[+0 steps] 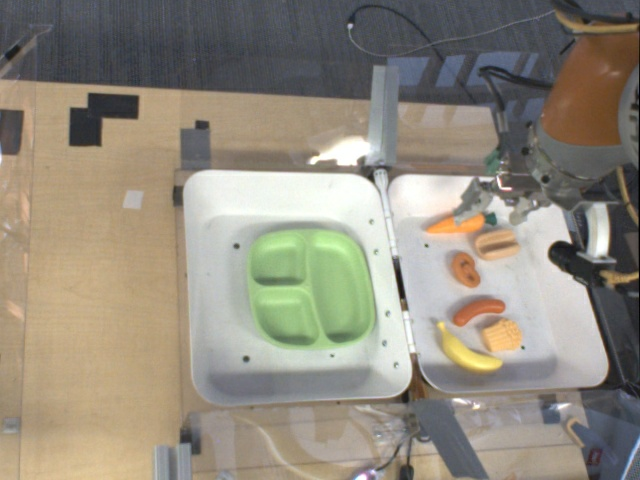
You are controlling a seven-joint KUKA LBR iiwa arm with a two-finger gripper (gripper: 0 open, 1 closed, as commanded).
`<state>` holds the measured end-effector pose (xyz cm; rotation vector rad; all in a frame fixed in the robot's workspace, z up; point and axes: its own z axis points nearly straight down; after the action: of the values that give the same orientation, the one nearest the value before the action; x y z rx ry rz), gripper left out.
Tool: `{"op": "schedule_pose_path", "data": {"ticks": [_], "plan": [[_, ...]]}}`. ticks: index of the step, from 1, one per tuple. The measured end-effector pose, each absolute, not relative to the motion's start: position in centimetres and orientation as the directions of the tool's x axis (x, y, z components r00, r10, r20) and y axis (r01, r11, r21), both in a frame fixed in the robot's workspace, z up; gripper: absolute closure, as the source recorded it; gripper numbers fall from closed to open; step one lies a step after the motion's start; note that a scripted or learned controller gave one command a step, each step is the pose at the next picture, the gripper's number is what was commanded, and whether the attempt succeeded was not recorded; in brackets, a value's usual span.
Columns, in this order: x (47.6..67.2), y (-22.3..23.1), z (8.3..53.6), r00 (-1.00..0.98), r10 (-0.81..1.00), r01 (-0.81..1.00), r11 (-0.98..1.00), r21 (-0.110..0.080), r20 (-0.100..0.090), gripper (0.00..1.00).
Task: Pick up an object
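My grey arm with its orange band (pixel 592 83) is reaching in from the right side of the wooden surface (pixel 90 298), and my two-finger pincer (pixel 497 206) is hanging over the far part of the right-hand shallow white bin (pixel 570 363). Its two fingers are standing spread apart, one toward the left and one toward the right, and nothing is lying between them. The left finger (pixel 471 203) is sitting just above the green-topped end of the orange toy carrot (pixel 452 225), which is lying on its side on the bin floor; whether finger and carrot are touching I cannot tell. The right finger is pointing down beside the small toy hot dog in a pale bun (pixel 497 245), which is resting just below the carrot's right end. Nearer the camera, the round brown toy cookie (pixel 464 268) is lying near the bin's middle, the red toy sausage (pixel 478 311) is lying below it, the orange waffle-textured toy piece (pixel 502 336) is sitting just beside the sausage's right end, and the yellow toy banana (pixel 466 351) is curving along the near left part of the bin, its tip close to the waffle piece. The left-hand shallow white bin (pixel 215 368) is carrying the light green plastic divided plate (pixel 310 286), which is lying flat at its centre with three compartments facing up.
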<state>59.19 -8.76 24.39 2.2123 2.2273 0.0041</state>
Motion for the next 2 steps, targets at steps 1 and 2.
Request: {"op": "schedule_pose_path", "data": {"ticks": [1,2], "plan": [[55.1,-13.0,11.4,0.000,1.000,1.000,0.000,0.002,0.000,0.00],[56.9,-10.2,9.0,-0.014,1.000,1.000,0.014,0.011,-0.001,0.00]]}}
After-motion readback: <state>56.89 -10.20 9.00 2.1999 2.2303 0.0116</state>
